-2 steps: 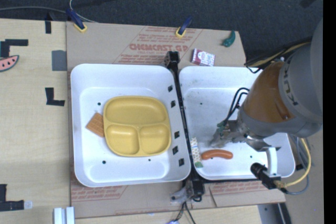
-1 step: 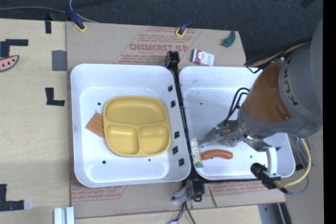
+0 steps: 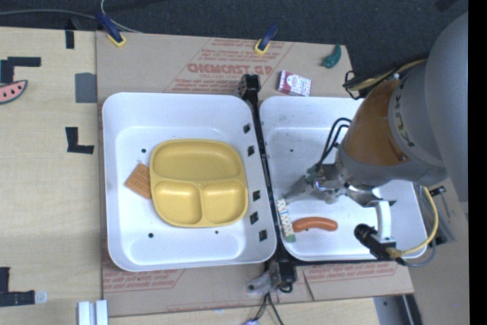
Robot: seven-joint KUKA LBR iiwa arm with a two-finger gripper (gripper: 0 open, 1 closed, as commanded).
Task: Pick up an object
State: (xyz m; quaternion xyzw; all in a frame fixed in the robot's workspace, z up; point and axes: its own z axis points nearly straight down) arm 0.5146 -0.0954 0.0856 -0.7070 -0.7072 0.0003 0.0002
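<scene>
— Two bins; where's the sausage [image 3: 314, 224]?
— Right bin [image 3: 304, 125], near its six o'clock edge, lying flat.
— And the gripper [image 3: 323, 183]?
— Just above it, at twelve o'clock; whether it's wide or narrow, I can't tell.

You see two white bins [image 3: 122, 164], smooth plastic with a slight sheen. The yellow divided tray [image 3: 199, 183] looks like matt, smooth plastic. Brown cardboard sheet [image 3: 221, 68] underneath, dull and printed. The orange sausage-shaped toy [image 3: 314, 224] looks glossy. The arm's orange band [image 3: 373, 129] shows a satin sheen.
</scene>
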